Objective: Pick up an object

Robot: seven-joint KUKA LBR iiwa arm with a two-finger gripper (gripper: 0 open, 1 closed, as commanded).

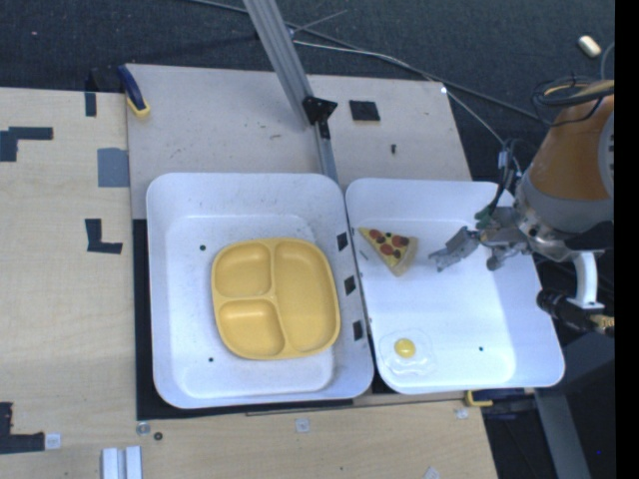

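My gripper [473, 251] hangs open, holding nothing, over the right bin [519, 357], just right of the pizza slice [389, 247].

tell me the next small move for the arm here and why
Probably slide the gripper left toward the pizza slice and settle over it. The slice lies near the right bin's upper left corner, apart from the gripper, and it looks like the closest thing to grab; the fried egg sits farther off by the front wall.
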